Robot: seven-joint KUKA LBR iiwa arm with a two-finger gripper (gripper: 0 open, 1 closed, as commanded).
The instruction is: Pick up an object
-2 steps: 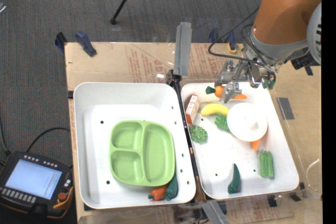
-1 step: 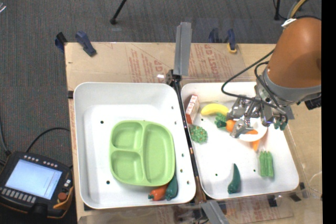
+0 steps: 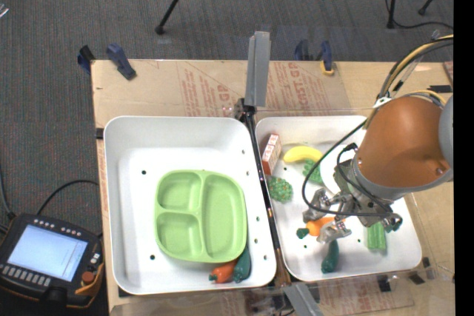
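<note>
My gripper (image 3: 328,215) is low over the right bin (image 3: 404,259), near its middle front. It looks open, and its fingers (image 3: 319,200) straddle a small orange piece (image 3: 318,225) that lies on the bin floor. Just in front of it lies a dark green vegetable (image 3: 329,255), and a light green stalk (image 3: 376,235) lies to its right. Further back in this bin are a yellow banana (image 3: 302,154), a broccoli head (image 3: 280,189), a green leafy piece (image 3: 314,172) and a red and white box (image 3: 270,152). The arm's orange band hides the bin's right middle.
The left bin (image 3: 122,159) holds a light green divided plate (image 3: 200,214). A carrot (image 3: 220,274) and a dark green pepper (image 3: 242,267) lie at its front right corner. A grey post (image 3: 258,74) stands behind the wall between the bins. A teach pendant (image 3: 48,255) lies at the left.
</note>
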